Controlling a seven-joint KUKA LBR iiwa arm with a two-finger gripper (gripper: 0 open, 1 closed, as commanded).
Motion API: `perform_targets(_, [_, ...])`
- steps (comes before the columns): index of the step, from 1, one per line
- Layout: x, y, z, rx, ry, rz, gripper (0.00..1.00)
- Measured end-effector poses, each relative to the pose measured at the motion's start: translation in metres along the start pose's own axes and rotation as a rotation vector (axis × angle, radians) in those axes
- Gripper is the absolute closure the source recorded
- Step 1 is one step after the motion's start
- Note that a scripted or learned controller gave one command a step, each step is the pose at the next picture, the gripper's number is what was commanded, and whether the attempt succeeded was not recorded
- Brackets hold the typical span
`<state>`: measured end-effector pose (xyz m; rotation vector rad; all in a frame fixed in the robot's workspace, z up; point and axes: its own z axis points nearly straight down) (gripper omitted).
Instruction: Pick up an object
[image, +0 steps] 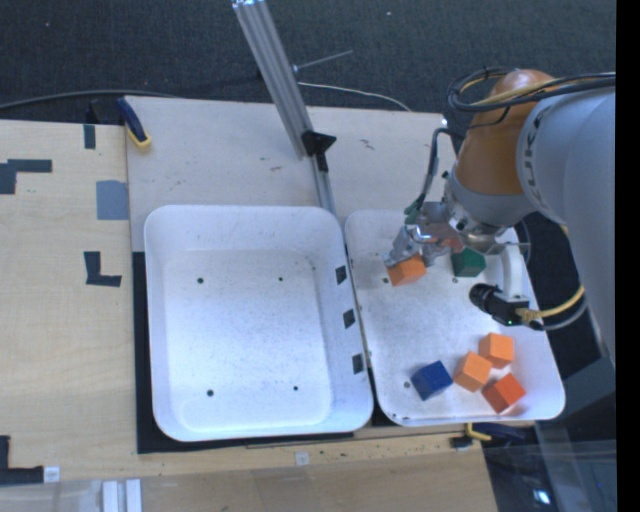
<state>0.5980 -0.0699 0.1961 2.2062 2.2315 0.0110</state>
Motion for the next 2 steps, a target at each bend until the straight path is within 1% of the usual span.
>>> perform_targets(1, [0.063, 0.057, 0.005, 0.007, 0.000, 0.003, 1.00])
perform_targets(2, [0.124, 0.080, -0.094, 0.000, 0.000, 0.004, 1.00])
